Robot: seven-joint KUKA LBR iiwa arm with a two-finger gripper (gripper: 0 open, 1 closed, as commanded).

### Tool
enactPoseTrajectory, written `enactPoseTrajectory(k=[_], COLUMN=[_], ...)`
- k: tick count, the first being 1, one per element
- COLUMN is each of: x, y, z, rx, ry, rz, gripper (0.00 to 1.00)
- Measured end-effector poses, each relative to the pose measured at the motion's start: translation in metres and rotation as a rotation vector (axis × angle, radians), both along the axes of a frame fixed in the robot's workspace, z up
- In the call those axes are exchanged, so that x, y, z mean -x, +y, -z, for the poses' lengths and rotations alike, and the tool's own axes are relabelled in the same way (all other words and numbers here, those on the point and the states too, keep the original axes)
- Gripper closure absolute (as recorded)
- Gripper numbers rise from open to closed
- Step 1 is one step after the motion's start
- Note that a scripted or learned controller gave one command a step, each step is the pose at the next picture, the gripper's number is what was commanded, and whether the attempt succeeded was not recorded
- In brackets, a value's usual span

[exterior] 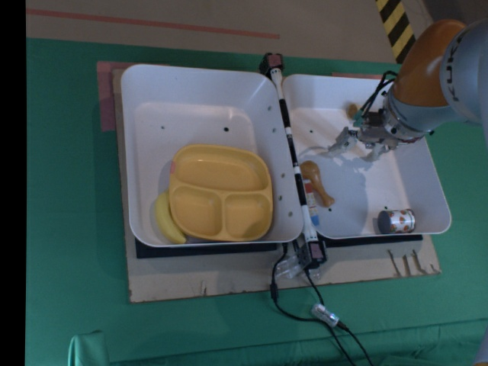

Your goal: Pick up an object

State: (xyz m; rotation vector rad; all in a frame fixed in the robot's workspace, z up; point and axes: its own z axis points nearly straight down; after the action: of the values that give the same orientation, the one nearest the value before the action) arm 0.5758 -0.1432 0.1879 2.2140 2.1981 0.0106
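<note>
Hand (355,148) splayed, seemingly empty; brown wooden piece (316,182) long axis diagonal.

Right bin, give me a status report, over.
Gripper open over the right bin, holding nothing. Wooden piece lies left of it, small can at the near corner. Nothing in the way.

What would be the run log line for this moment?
gripper: open, over right bin | holding: nothing | nearest: wooden piece | left bin: tray, banana
</note>
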Motion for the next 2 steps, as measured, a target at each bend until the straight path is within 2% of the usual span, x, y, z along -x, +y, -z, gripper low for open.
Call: enactPoseTrajectory(k=[1, 2], x=[0.044, 0.041], y=[0.020, 0.017], z=[0.000, -0.015], rx=[0.001, 0.006], ry=[-0.005, -0.019], rz=[0.001, 0.009], gripper=[0.00, 1.00])
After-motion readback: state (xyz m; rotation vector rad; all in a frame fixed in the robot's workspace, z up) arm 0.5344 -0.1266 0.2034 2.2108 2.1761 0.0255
